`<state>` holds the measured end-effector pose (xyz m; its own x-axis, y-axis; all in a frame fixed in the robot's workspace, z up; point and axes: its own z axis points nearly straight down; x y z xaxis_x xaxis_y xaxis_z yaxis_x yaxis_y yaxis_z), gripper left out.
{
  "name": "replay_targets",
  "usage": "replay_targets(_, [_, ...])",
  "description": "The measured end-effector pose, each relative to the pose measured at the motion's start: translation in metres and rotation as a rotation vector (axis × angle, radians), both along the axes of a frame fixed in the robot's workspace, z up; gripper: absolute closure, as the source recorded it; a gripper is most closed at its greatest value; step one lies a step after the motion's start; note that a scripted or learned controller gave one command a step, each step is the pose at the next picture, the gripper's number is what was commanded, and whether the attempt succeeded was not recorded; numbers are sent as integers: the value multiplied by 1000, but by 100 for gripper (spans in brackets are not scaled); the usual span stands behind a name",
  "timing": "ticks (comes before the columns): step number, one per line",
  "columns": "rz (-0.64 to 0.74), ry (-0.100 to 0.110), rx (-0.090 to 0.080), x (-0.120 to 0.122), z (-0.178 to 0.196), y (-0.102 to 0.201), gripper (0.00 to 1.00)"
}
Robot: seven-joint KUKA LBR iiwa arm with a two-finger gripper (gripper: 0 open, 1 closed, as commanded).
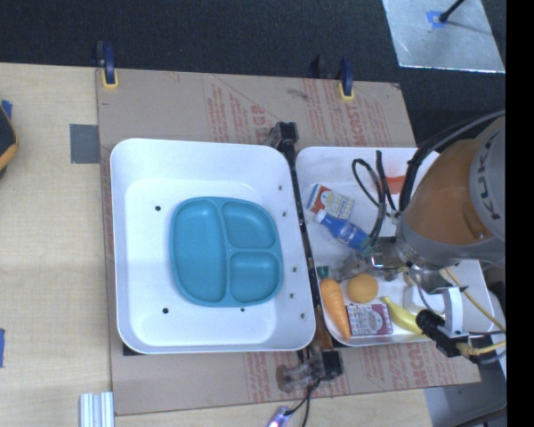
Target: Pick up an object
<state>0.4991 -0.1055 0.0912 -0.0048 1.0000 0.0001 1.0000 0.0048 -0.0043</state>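
We take the small orange ball [363, 288] as the likeliest thing to pick: it lies in the right bin [313, 163], just beside the gripper [384, 261] and a little below and to the left of it as the camera view shows it, so a short move that way would bring the claw over it. Being round, it has no long axis and asks for no particular turn of the wrist. Past it, further from the gripper on the same side, the carrot [334, 304] lies with its long axis running roughly up and down the view, close against the bin's left wall, and a small pink-labelled packet [369, 319] rests just below the ball. The banana [403, 317] lies below the gripper, slanting down to the right, partly under the arm [445, 207]. Above and left of the gripper we see a blue bottle [345, 233] lying aslant, and beyond it a small carton [329, 205]. The arm's grey body hides most of the claw, so we cannot tell how wide it stands, and we see nothing between its parts. Well away to the left, the other bin [125, 238] bears a blue divided plate [225, 250].
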Motion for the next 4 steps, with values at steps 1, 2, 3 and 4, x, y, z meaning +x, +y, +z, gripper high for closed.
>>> replay_targets(1, [3, 1, -1, 0, 10, -1, 100])
replay_targets(2, [-4, -2, 0, -17, 59, -3, 100])
replay_targets(3, [-4, -3, 0, 7, 50, -22, 100])
replay_targets(4, [-3, -2, 0, 7, 50, -22, 0])
